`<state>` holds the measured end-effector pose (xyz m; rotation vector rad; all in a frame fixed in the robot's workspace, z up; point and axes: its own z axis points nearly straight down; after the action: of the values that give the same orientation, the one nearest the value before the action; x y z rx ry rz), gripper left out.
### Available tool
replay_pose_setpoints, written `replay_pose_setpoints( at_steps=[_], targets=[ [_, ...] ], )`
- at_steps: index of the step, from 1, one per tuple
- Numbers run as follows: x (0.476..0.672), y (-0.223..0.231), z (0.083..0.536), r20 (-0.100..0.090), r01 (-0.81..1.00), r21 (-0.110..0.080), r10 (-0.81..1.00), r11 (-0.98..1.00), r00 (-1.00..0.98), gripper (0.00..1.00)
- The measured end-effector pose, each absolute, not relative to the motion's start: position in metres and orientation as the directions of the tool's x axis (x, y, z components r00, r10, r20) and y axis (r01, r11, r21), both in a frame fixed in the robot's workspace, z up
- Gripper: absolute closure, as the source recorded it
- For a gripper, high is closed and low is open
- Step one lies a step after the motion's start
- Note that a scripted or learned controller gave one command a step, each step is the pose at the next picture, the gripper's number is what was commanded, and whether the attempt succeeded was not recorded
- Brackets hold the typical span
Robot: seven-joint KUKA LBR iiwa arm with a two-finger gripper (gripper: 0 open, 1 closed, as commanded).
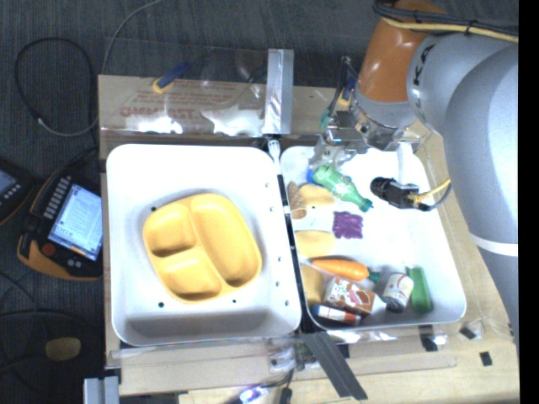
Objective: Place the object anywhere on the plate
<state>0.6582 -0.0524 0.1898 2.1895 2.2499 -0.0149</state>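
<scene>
A yellow plate [200, 244] with three compartments lies in the left white bin [126, 175], with nothing on it. My gripper [330, 151] hangs over the far left corner of the right bin [438, 251]. Just below it lies a green bottle [338, 184], tilted, its near end close to the gripper. Whether the gripper touches the bottle cannot be made out.
The right bin also holds purple grapes [347, 224], a carrot [339, 268], two pale bread-like pieces [310, 195], a red box [347, 296], a small can [397, 290] and a green block [418, 289]. A handheld screen [74, 221] lies left of the bench.
</scene>
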Motion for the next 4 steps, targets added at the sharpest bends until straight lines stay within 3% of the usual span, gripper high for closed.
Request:
replay_pose_setpoints(
  at_steps=[1, 2, 3, 4],
  targets=[
    [0.634, 0.020, 0.181, -0.001, 0.980, -0.004, 0.980, 0.197, -0.197, 1.00],
    [0.581, 0.098, 0.181, 0.001, 0.966, -0.005, 0.966, 0.260, -0.260, 1.00],
    [0.572, 0.108, 0.115, 0.002, 0.987, -0.007, 0.987, 0.163, -0.163, 1.00],
    [0.534, 0.073, 0.189, 0.000, 0.996, -0.006, 0.996, 0.091, -0.091, 1.00]
  ],
)
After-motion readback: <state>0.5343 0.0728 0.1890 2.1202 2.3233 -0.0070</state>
